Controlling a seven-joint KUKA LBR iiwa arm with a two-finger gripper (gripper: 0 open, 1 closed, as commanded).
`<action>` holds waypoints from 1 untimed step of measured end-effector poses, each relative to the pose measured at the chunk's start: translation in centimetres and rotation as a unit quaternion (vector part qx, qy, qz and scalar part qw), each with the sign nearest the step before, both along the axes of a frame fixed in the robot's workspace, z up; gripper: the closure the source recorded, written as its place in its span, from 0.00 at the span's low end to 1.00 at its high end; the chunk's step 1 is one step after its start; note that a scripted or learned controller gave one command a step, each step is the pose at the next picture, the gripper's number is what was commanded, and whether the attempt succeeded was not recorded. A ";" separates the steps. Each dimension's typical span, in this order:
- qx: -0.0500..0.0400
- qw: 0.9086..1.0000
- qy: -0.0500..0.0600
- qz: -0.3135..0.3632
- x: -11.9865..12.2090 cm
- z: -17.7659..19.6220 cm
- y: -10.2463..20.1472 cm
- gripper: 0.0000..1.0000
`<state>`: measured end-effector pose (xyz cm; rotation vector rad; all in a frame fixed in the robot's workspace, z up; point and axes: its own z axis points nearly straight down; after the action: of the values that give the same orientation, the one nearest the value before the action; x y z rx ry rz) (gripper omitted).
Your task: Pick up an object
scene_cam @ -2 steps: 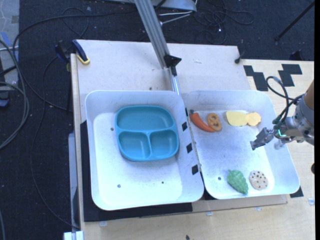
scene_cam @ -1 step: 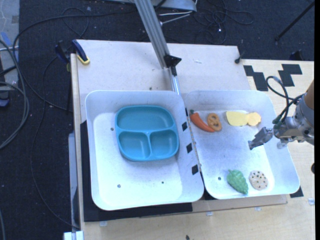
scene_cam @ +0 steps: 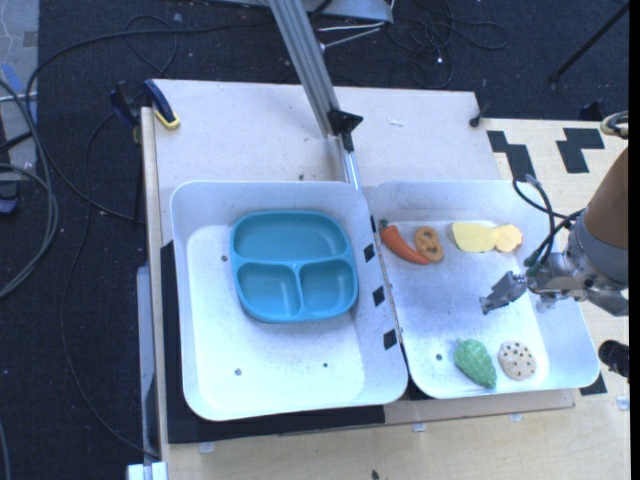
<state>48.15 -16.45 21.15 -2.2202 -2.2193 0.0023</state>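
Two shallow white bins are set side by side on the bench [scene_cam: 420,108], and the objects are sorted between them in a way that suits a picking trial: the left bin [scene_cam: 200,368] is given over to a single blue tray [scene_cam: 295,265], while the small loose pieces are scattered across the right bin [scene_cam: 440,298], each lying flat and mostly apart from its neighbours so that it can be reached from above.

The gripper [scene_cam: 503,293] is held low over the middle of the right bin, at the end of the arm [scene_cam: 600,238] that reaches in from the right. Nothing is seen between its fingers; how far they are spread cannot be told from this slanted view, where the dark tip is small and blurred.

The candidates for the pick are ranged around it. A green leafy piece [scene_cam: 477,361] and a round speckled cookie [scene_cam: 516,360] are placed just beside each other near the front wall. At the far side lie an orange carrot [scene_cam: 402,244], a small brown pretzel [scene_cam: 429,242] touching it, and a pale yellow piece [scene_cam: 485,237] of rounded outline (possibly two pieces overlapping).

All of these look like smooth moulded toy food, matte and light. The tray is glossy plastic with three compartments and rounded corners. No single target can be named yet; the gripper is judged to be nearest to bare bin floor.
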 end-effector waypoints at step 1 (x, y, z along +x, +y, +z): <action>0.000 1.000 0.001 0.000 0.9 -5.8 -0.1 0.00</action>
<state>49.02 -16.53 15.31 -2.2194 -2.2181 0.0034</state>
